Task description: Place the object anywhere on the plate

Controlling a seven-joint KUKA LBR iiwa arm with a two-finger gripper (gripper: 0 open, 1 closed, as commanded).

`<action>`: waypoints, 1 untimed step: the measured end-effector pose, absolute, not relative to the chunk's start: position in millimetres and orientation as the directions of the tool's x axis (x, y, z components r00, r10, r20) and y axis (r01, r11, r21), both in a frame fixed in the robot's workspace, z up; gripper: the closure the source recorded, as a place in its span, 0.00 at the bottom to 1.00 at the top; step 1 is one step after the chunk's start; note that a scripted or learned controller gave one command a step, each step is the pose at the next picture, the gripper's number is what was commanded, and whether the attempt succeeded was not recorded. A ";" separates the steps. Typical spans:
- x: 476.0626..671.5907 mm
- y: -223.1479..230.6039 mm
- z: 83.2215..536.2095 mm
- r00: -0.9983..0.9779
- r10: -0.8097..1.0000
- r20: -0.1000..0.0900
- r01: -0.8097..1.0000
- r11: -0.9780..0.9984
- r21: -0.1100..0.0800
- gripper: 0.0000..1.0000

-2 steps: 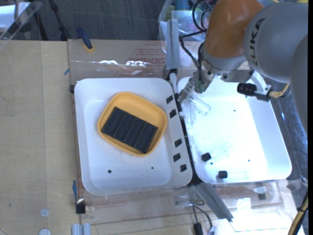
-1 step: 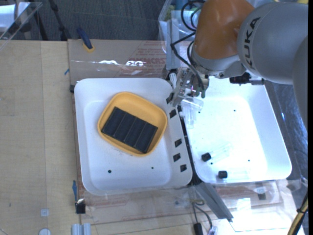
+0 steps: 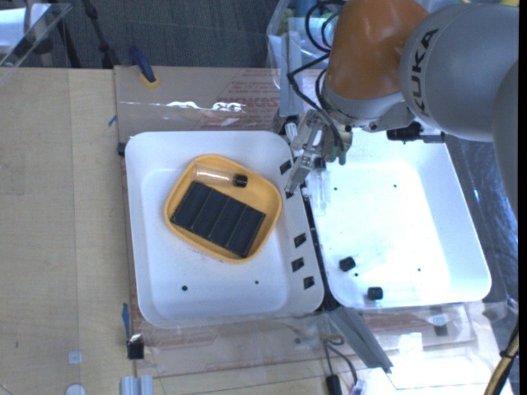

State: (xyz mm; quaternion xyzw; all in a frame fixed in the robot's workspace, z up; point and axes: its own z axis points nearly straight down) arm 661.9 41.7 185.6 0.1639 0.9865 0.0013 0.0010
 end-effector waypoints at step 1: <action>659.0 3.0 185.8 -0.942 0.334 -0.002 0.334 0.942 0.002 0.00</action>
